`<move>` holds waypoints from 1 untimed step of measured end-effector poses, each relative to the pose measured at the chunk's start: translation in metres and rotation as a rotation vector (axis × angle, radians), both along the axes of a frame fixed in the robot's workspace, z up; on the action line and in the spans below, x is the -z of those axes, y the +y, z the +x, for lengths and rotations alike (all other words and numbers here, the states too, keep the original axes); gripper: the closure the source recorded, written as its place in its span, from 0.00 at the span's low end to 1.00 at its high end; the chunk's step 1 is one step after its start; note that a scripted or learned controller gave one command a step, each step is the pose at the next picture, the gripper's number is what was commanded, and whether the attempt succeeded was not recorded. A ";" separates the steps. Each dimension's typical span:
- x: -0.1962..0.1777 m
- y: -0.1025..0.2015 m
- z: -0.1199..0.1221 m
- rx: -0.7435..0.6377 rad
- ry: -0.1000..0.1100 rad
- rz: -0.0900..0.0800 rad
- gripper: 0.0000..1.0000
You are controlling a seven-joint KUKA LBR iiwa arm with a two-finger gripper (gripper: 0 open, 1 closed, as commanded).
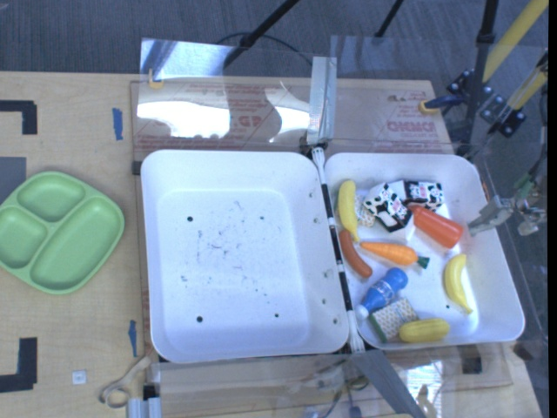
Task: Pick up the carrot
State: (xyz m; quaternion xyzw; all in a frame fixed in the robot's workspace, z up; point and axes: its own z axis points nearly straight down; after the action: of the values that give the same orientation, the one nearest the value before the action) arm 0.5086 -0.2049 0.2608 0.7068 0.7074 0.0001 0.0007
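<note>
Gripper: a pale metal two-finger gripper (498, 216) showed at the right rim of the right bin, blurred and partly cut by the frame edge; whether it was released or clenched could not be told, and nothing was seen in it.
Carrot: the orange plastic carrot with a green stub (391, 252) lay on its side near the middle of the right shallow white bin (496, 307), well apart from the gripper, tip pointing left.
Neighbours of the carrot: a red-orange plastic pepper-like piece (437, 226) lay just beyond it to the far right; a brown-red sausage (353, 254) lay just left of it; a blue plastic bottle with a white cap (383, 290) sat just on its near side.
Other contents: a yellow banana (347, 205) lay along the left wall; two black-and-white cow-patterned blocks (399, 202) lay at the far side; a second yellow banana (458, 282) lay to the right; a yellow lemon-shaped piece (423, 328) and a tan textured block (392, 317) lay at the near side.
Left bin: the left shallow white bin (233, 251) showed faint scuff marks.
Bench: a green three-compartment plate (56, 231) rested on the wooden bench (70, 111), well left of both bins.
</note>
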 end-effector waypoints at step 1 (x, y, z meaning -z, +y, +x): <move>0.100 -0.019 -0.029 -0.040 0.000 0.001 0.00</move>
State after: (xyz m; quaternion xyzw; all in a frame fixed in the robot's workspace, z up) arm 0.4794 -0.2236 0.1603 0.6924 0.7216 0.0004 0.0002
